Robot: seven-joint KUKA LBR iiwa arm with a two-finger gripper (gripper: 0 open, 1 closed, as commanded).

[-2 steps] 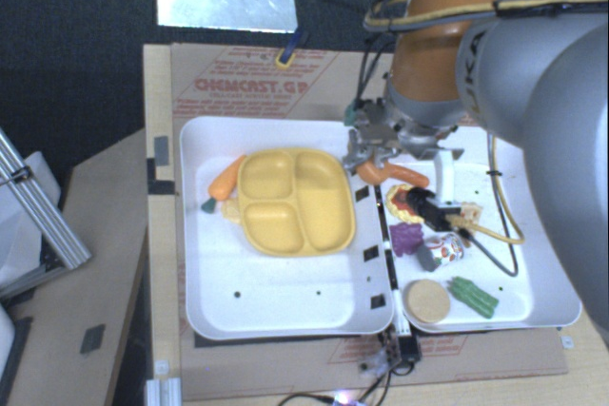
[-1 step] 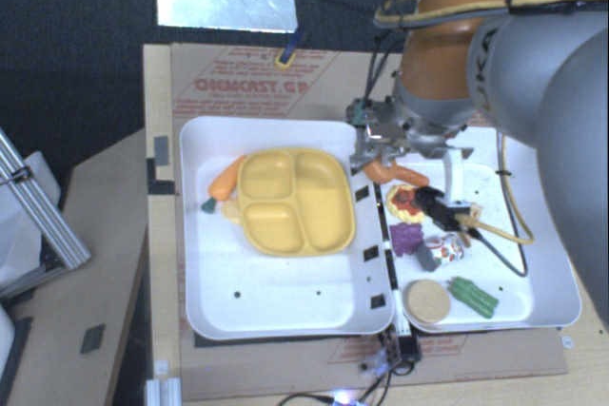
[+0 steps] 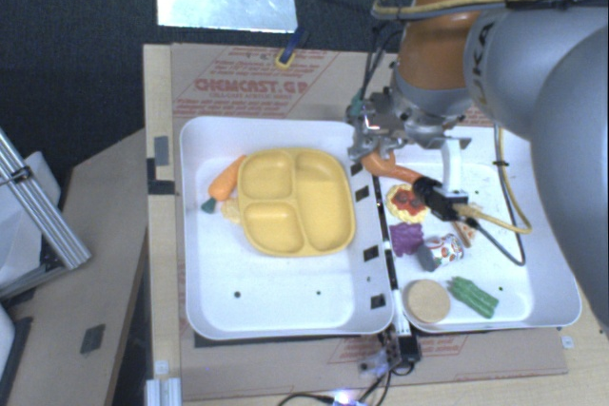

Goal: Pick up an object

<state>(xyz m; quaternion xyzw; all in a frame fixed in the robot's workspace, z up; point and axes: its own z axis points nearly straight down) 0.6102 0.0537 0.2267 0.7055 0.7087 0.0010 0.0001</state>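
Gripper (image 3: 381, 143) hangs low over the right bin's (image 3: 533, 299) far-left corner, right above an orange toy (image 3: 392, 169); whether its fingers are open or closed, I cannot tell. Yellow tray (image 3: 290, 202) fills the left bin (image 3: 276, 304).

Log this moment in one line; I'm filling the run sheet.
pincer: low over right bin, far left corner | beside orange toy | grasp: unclear | yellow tray: left bin

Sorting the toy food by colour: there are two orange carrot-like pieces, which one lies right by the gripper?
The orange carrot-shaped piece in the right white bin, just below the gripper. The other orange carrot lies in the left bin against the yellow divided plate.
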